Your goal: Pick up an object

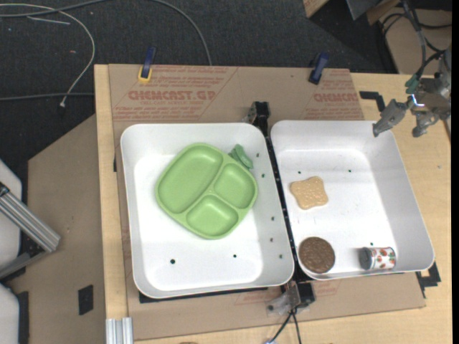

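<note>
My gripper hangs over the far right corner of the right bin, open, with nothing between its fingers. In that bin lie a tan toast-shaped piece, a brown round disc at the near edge, and a small can on its side at the near right. All three are well apart from the gripper. The left bin holds a green divided plate with a small dark green object at its far right rim.
Both bins sit on a cardboard sheet held by two clamps at the far edge. A metal divider runs between the bins. Cables and boxes lie beyond the bench at the top right.
</note>
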Controlling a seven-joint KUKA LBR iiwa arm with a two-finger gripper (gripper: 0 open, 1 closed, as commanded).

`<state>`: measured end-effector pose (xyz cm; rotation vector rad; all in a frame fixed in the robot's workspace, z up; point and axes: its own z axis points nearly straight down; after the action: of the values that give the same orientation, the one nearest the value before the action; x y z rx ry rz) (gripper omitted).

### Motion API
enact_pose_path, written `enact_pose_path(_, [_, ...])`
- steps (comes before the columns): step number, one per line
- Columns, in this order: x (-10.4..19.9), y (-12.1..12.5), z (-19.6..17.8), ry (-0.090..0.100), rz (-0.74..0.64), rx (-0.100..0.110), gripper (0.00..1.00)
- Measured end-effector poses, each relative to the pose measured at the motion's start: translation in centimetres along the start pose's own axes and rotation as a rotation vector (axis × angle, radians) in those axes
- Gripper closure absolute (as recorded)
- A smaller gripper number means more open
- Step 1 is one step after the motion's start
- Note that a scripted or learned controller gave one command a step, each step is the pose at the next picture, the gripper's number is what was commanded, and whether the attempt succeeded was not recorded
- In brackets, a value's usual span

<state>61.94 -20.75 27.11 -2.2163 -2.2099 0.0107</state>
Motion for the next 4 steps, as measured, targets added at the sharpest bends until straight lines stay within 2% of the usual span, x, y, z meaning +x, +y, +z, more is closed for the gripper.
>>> enact_pose_path(1, [0.1,0.2,-0.8,-0.003,-0.004,-0.013,0.00])
enact_pose_path(3, [0.5,0.8,7.8,-0.001,-0.004,-0.008,0.00])
enact_pose_path(4, [0.4,0.3,14.1,-0.001,-0.003,-0.005,0.00])
